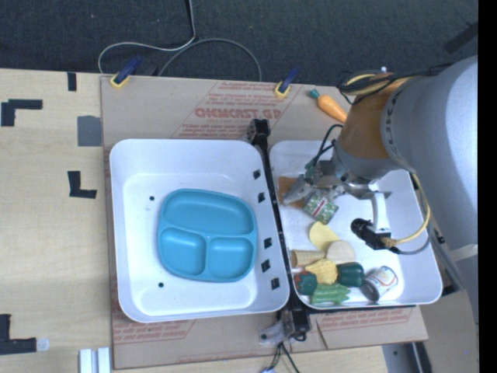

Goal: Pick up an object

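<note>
My gripper [309, 186] hangs low over the upper left part of the right bin [415, 208]. Just below it lies a small green and white packet [321, 207]. A brown piece [287, 185] sits beside the gripper, against the bin's left wall. The gripper's body hides whether anything is between its tips. Lower in the bin lie several toy foods: a yellow slice [321, 233], a cream piece [340, 250], a dark green block [350, 273] and a silver can [380, 280].
The left bin [132, 169] holds a blue divided plate [206, 234]. An orange carrot-like toy [332, 107] lies on the cardboard behind the right bin. The bulky grey arm [443, 130] covers the right bin's upper right side.
</note>
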Controlling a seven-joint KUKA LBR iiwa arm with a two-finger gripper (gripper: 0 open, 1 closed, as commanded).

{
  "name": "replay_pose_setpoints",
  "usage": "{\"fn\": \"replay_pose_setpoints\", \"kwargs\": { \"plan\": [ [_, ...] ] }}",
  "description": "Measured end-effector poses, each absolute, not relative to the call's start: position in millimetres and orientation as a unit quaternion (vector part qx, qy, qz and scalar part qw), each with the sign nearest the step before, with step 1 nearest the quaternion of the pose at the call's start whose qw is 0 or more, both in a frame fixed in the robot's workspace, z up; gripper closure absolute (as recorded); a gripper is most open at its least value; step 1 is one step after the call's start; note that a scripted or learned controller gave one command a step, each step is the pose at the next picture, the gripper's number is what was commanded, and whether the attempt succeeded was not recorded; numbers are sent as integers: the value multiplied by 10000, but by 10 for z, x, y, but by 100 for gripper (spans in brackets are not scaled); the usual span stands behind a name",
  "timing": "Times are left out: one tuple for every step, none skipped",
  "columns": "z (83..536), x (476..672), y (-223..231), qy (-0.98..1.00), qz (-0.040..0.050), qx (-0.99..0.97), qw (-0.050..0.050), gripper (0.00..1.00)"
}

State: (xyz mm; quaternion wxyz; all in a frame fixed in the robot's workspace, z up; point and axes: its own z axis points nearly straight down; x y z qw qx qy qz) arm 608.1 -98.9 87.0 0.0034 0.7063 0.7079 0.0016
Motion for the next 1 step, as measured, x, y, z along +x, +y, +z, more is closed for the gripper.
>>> {"fn": "replay_pose_setpoints", "kwargs": {
  "plan": [
    [974, 6086, -988, 7079, 19, 7063, 35, 100]
  ]
}}
